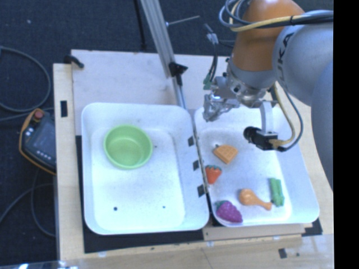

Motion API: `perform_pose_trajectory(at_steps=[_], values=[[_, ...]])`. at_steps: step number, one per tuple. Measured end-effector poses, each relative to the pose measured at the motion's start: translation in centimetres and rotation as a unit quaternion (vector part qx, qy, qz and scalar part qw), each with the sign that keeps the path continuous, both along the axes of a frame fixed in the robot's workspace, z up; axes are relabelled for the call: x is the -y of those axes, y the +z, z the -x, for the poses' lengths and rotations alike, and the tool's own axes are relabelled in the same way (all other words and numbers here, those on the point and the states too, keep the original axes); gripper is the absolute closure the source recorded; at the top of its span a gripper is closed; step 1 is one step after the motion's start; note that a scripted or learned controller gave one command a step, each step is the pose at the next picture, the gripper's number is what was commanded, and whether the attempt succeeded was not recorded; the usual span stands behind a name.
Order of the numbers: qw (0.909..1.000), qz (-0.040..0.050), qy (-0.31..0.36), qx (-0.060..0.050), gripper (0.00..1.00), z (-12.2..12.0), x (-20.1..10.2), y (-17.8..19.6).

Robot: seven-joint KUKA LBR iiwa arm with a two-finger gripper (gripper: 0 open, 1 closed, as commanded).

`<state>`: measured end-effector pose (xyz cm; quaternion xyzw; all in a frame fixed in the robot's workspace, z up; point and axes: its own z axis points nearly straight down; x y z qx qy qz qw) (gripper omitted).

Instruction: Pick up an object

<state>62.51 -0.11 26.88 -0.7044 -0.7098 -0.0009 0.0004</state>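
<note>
The left bin (95, 167) is a shallow white tray with rounded corners and a smooth, faintly speckled floor. A pale green bowl (128, 145), round and smooth-walled, sits in its upper left area. The rest of this bin's floor is bare, giving wide room to the right of the bowl and below it.

The two bins meet along a central seam fitted with small dark clips (197, 164).

The right bin (291, 167) holds five small toy-like items:
- an orange wedge (225, 153), flat-faced with a ridged surface, near the upper centre;
- a red strawberry-shaped piece (213, 174) with a green cap, close against the seam;
- a purple grape cluster (229, 211), knobbly, at the lower left corner near the rim;
- an orange drumstick-shaped piece (254, 199), smooth, to the right of the grapes;
- a green rectangular block (276, 191), just beside the drumstick's narrow end.

The items lie apart from one another, with bare floor between the wedge and the far rim.

The gripper (212, 112), metallic, hangs over the upper left corner of the right bin, above the seam. Its opening cannot be determined, and no item is visible in it.
</note>
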Motion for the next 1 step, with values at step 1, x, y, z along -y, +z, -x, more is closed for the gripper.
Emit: perform_pose_trajectory(at_steps=[1], values=[[1.0000, 0.0008, -0.001, -0.001, 1.00, 1.77, -5.01, -1.86]])
